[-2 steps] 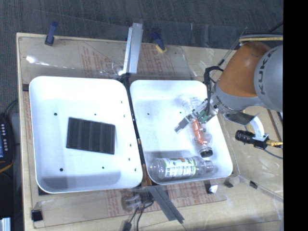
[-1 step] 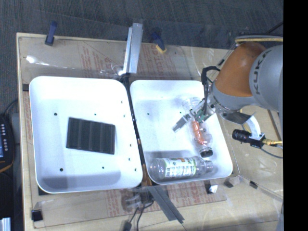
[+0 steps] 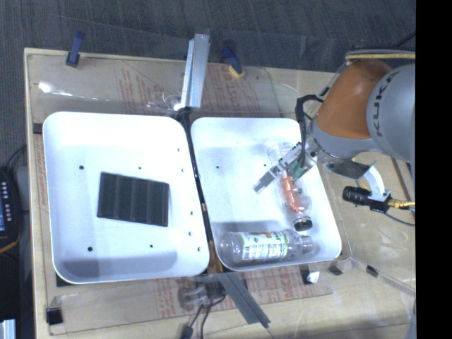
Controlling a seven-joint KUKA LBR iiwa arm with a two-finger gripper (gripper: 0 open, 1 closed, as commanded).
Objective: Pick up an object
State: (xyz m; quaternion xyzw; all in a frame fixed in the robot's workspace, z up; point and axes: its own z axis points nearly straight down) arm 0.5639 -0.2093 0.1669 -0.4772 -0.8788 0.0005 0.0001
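Gripper hovering in right bin, reaching toward small orange bottle; finger state: cannot tell

The left bin holds a flat ridged pad near its middle, while the right bin holds a lying bottle along its near wall and a small bottle just beyond it, toward the right.

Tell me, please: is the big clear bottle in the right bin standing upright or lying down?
Lying down. The clear bottle rests on its side along the near wall of the right bin, with its cap pointing toward the right.
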